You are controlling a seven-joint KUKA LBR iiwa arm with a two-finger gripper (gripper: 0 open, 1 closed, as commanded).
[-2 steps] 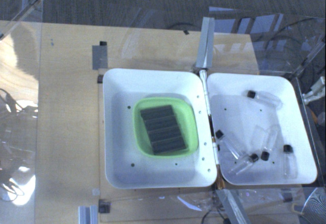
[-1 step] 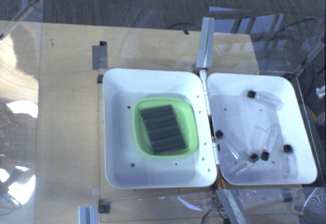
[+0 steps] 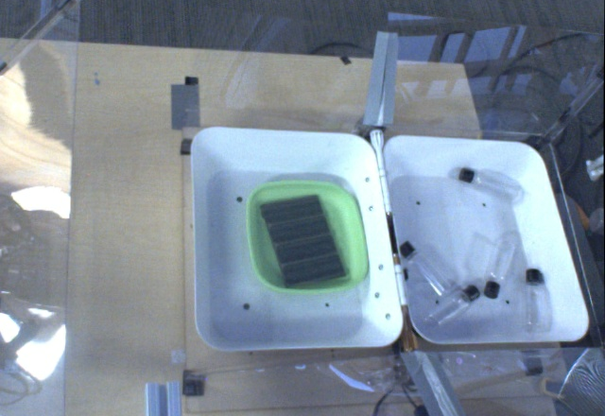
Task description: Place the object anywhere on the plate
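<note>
From the overhead camera you cannot tell the claw's state, and the clear vials (image 3: 473,284) you must move lie scattered right of the green plate (image 3: 352,225), which carries a dark ridged block (image 3: 302,241).

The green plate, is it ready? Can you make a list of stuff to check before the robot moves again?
1. Green plate sits flat in the left bin: ok.
2. Dark ridged block already lies on the plate: ok, inside the rim.
3. Clear vials with black caps lie in the right bin: ok, apart from the plate.
4. Divider between bins is free of objects: ok.
5. Gripper state: cannot tell.
</note>
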